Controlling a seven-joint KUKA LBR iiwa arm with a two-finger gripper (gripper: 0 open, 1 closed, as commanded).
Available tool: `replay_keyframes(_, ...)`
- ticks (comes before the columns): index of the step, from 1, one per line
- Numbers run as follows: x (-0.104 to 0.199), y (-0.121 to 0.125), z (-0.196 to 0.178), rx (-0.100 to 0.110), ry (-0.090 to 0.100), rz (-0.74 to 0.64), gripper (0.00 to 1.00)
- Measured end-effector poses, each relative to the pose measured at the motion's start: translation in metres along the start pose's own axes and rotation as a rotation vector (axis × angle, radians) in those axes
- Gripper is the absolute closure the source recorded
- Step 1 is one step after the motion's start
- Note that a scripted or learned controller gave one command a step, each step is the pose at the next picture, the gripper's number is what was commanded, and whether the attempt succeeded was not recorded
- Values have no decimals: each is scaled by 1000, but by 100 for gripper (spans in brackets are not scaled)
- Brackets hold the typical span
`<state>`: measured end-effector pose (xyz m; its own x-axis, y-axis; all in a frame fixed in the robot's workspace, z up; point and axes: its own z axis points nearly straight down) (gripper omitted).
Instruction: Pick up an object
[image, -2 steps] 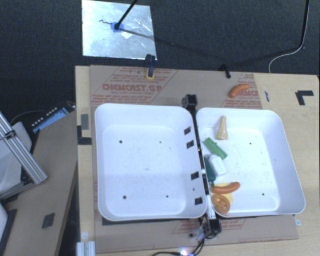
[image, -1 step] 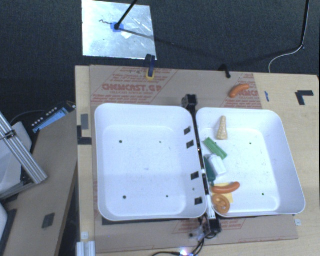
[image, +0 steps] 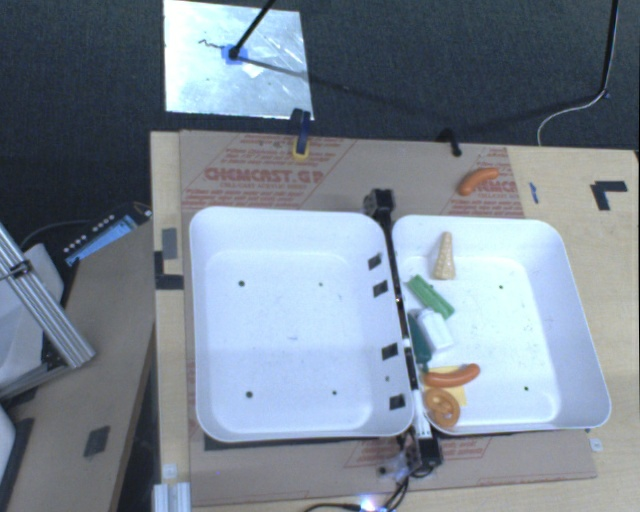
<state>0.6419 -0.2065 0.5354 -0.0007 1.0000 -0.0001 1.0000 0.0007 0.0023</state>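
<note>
Dark carpet surrounds the bench (image: 560, 170), whose top is a brown printed board carrying two shallow white bins side by side. We see the left bin (image: 290, 320) showing only its bare white floor with a few small dark dots. The right bin (image: 520, 330) holds all the objects, gathered along its left wall, at about nine o'clock from the bin's middle. Highest is a pale cone (image: 444, 256), pointing up toward twelve o'clock. Just below it lies a green block (image: 430, 297), tilted. Beneath that sits a white piece (image: 433, 329) touching something dark green; at this resolution we cannot tell whether they are one object or two. Toward seven o'clock lies an orange sausage (image: 452, 375), and just under it a round orange slice (image: 442, 406) near the bin's lower left corner. A second orange sausage (image: 478, 180) rests on the board outside the bins, at twelve o'clock from the right bin. A silvery sheet (image: 237, 58) lies on the carpet beyond the bench. We cannot tell the gripper's state.
</note>
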Motion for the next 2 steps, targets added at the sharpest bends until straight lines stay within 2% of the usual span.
replay_keyframes(1,1,27,-1,-2,-3,-4,100)
replay_keyframes(2,0,5,0,0,0,0,100)
